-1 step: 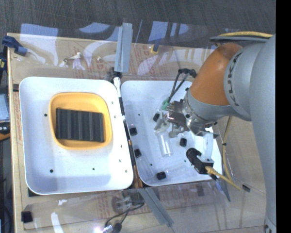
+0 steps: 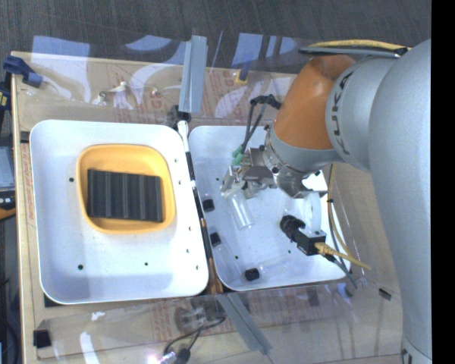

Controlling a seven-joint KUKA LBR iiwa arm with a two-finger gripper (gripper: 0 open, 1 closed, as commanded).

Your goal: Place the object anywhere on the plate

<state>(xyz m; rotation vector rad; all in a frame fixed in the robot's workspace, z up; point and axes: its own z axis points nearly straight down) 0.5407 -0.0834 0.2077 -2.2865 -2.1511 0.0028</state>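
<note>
A yellow plate (image 2: 123, 158) lies in the left white bin (image 2: 61, 264). On its middle rests a dark, ribbed rectangular piece (image 2: 125, 196). My gripper (image 2: 240, 186) hangs over the upper left part of the right bin (image 2: 280, 283), well to the right of the plate and across the divider between the bins. Just below the gripper is a clear, pale shape (image 2: 243, 215), and I cannot tell whether it is a loose object or part of the gripper.
Three small black bits (image 2: 207, 203) (image 2: 214, 239) (image 2: 251, 274) lie along the right bin's left and lower side. A black connector with a yellow cable (image 2: 303, 234) hangs from the arm over that bin. The grey arm covers the bin's right side.
</note>
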